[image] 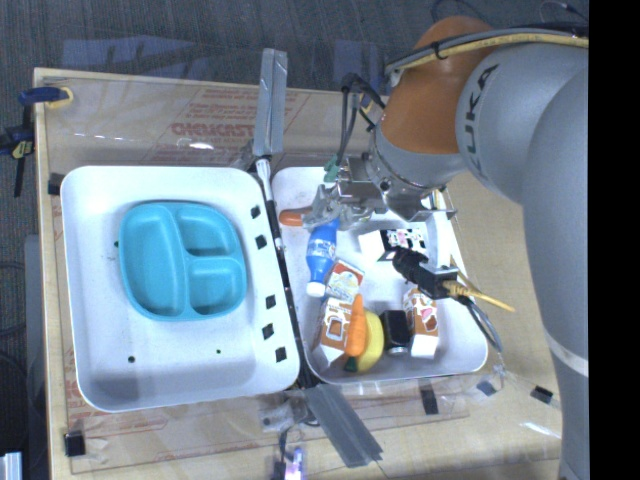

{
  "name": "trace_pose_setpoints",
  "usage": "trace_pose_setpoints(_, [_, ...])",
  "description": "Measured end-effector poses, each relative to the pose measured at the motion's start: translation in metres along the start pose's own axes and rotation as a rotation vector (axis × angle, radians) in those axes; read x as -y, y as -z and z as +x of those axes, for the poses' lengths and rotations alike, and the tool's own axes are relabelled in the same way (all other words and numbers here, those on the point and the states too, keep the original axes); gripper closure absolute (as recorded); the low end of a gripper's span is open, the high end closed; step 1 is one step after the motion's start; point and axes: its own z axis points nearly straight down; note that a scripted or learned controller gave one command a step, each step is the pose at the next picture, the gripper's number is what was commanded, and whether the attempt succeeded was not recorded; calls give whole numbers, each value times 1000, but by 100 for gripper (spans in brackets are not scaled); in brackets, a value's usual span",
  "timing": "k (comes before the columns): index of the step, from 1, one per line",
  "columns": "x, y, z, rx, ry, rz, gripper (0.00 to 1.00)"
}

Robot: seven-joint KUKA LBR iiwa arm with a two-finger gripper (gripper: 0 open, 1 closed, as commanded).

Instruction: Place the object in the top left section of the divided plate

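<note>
Your claw sits in the right bin, right at the top of the blue bottle, whose long axis runs down and slightly left from it. You cannot tell its spread. The plate waits in the left bin.

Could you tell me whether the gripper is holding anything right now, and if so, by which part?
It cannot be told. The gripper sits right above the top end of the blue bottle in the right bin, but a grasp is not visible.
</note>
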Motion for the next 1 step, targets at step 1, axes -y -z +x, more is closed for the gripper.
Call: trace_pose_setpoints(1, [-62,-72,56,1,-89,1,100])
